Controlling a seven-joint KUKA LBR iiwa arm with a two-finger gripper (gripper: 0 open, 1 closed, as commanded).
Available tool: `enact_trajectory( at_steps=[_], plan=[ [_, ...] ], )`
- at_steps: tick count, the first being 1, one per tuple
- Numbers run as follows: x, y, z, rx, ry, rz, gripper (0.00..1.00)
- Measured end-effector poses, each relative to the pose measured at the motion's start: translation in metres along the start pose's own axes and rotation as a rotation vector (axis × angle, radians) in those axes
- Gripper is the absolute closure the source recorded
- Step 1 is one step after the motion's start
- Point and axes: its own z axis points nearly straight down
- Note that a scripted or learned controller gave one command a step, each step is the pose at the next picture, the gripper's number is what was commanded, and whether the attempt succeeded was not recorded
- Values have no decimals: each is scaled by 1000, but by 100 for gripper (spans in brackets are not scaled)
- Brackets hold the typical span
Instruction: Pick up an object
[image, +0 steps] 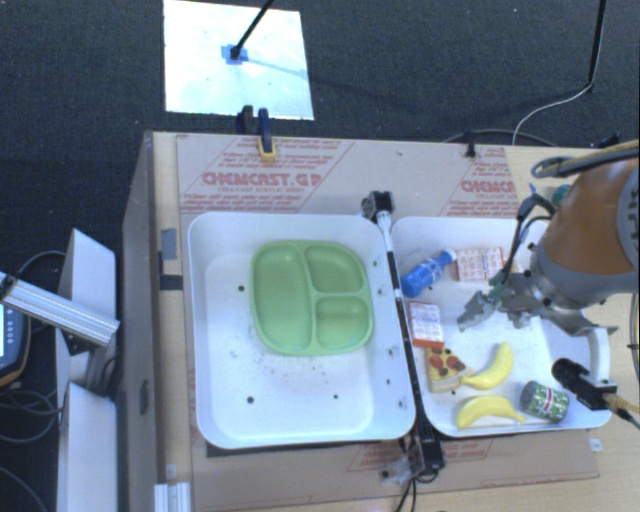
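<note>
From above, the left bin (230, 400) carries a green divided plate (310, 298) lying flat near its middle. The things worth grabbing are all loose in the right bin (590, 420): a blue bottle (427, 272) on its side by the divider, a red-and-white packet (478, 264) just behind it, a small card (426, 324), a pizza toy (445, 368), two bananas (491, 368) and a green can (544, 401) tipped over near the front (scattered, I'd guess, so each can be approached alone).

The arm (590, 240) leans in from the right, its orange band over the bin's far side. The gripper (480, 310) hangs above bare floor between packet and upper banana, holding nothing. Whether its jaws are spread or closed I cannot tell; they read as a grey blur.
</note>
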Motion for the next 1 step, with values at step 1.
enact_trajectory(
  at_steps=[1],
  plan=[
    [-62, -19, 67, 4, -1, 3, 0]
  ],
)
